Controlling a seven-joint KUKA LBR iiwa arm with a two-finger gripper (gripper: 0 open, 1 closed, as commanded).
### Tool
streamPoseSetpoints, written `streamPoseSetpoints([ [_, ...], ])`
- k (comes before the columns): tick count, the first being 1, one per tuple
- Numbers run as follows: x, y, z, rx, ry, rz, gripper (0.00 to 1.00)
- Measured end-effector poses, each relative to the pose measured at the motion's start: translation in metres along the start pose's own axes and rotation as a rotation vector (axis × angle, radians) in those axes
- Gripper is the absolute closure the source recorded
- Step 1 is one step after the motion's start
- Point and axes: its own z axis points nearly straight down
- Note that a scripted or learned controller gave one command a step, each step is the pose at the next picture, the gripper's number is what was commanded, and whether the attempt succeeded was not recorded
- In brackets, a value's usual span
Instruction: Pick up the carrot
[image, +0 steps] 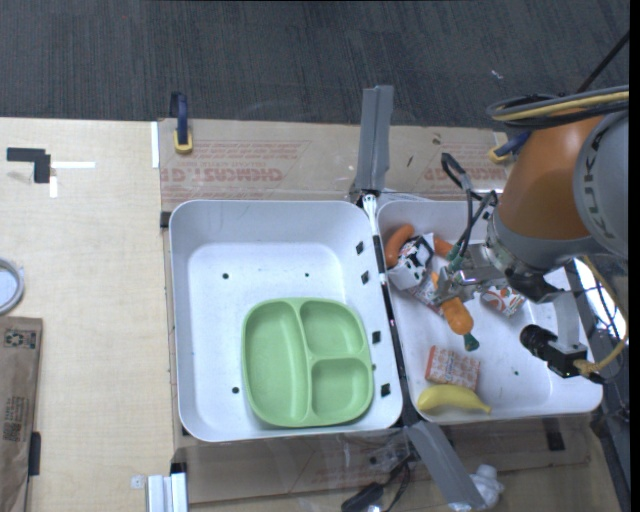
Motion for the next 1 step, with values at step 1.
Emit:
streamPoseSetpoints([
  [1, 0.0088, 0.0161, 0.0004, 0.000, -0.001, -0.052, 1.00],
])
